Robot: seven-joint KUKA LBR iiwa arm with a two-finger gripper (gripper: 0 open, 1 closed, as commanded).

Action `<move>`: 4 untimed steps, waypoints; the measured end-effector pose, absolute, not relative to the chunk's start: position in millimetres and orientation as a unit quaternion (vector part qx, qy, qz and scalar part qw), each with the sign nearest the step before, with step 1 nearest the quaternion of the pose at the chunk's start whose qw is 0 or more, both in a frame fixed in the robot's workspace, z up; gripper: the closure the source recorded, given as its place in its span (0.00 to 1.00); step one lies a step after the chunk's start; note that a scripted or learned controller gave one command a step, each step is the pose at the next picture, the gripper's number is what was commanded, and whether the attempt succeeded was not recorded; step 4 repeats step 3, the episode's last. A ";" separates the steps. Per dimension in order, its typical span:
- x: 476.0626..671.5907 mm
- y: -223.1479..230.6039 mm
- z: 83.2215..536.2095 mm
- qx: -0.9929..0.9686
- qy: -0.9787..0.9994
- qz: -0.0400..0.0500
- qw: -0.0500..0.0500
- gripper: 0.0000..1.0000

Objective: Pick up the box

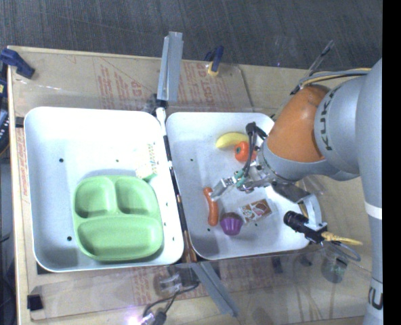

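A small brown box [256,210] with a white pattern lies flat in the right bin [187,147], near its front. My gripper [237,181] hangs just above and to the left of the box, slightly apart from it. It stands open, with nothing between its fingers. The grey arm with its orange band [299,131] reaches in from the right and covers the bin's right side.
Around the gripper lie a yellow banana [230,139], an orange-red piece [241,152], an orange sausage [211,206] and a purple object [231,224]. The left bin [45,141] holds a green divided tray [117,217] and a pale carton [148,161] against its right wall.
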State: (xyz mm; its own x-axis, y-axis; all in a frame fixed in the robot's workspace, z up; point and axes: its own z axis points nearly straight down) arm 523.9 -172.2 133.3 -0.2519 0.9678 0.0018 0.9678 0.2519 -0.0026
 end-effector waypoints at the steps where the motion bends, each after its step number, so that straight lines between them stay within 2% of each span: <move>1: 540.7 -110.3 94.1 -0.615 -0.789 0.004 -0.008 0.00; 2: 540.4 -106.8 103.5 -0.612 -0.791 0.003 -0.003 1.00; 3: 540.6 -109.7 104.0 -0.613 -0.790 0.004 -0.005 0.00; 4: 540.6 -109.7 104.0 -0.613 -0.790 0.004 -0.005 0.00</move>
